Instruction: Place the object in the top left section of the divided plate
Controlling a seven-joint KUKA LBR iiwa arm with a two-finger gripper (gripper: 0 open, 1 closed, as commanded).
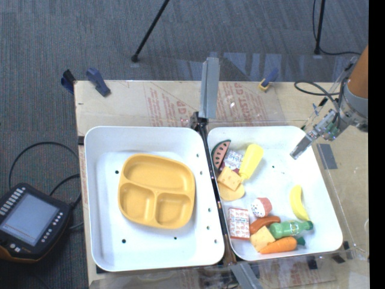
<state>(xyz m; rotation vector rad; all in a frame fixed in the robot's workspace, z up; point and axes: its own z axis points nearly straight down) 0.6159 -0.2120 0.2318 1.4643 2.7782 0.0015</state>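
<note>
Nothing was placed yet: the yellow divided plate (157,191) in the left bin (96,161) lay bare. The hand (301,149) hovered at the right bin's (328,188) far-right edge, its grip unreadable; toy foods (258,203) waited there.

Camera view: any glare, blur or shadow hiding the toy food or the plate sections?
Camera view: even, soft light; the yellow divided plastic plate shows its three sections clearly; mild sheen on the right white bin's floor hides nothing; the two-finger gripper looks slightly soft, casting no strong shadow; the small toy food pile is coarse in detail.
</note>
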